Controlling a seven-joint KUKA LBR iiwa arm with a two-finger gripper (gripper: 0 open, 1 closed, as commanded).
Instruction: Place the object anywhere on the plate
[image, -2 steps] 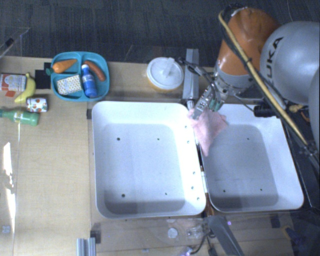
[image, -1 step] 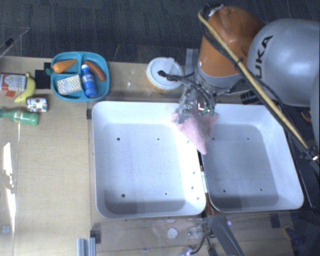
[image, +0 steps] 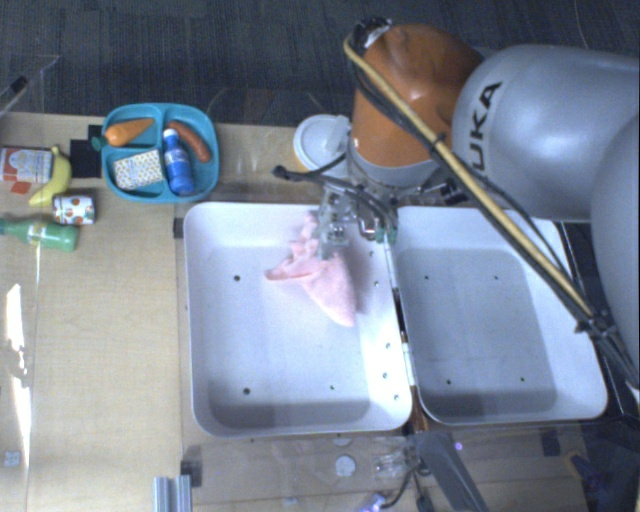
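Camera view, fingers (image: 330, 243) closed on pink cloth (image: 325, 278), lifted over left bin (image: 215, 350).

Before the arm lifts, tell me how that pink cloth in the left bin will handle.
The pink cloth lies crumpled in soft folds, so it is probably floppy and will drape or stretch out when raised. It looks thin, so likely light. Pushed along the left bin, it would probably bunch up rather than slide whole.

I see even overhead light; white bins (image: 300, 400) slightly overexposed, soft shadows along their near walls, glare streak on bench (image: 90, 350), overall mild blur.
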